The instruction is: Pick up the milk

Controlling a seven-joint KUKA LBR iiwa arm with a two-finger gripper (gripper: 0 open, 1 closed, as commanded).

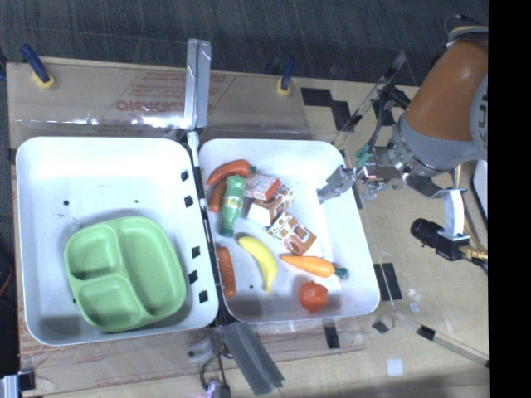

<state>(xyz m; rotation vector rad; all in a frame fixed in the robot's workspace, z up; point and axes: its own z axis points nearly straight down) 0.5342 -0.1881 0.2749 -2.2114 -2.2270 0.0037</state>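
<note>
End effector [336,184] poised over right bin [353,222] rim, carrying nothing; can't tell its spread.
Milk [292,234] lies tipped just right of banana [260,259], touching a second carton [264,191], so side access looks tight.

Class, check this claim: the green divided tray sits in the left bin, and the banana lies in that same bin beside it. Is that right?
Not quite. The green divided tray does sit in the left bin, but the banana lies in the right bin, among the other food items. The camera view shows this.
</note>
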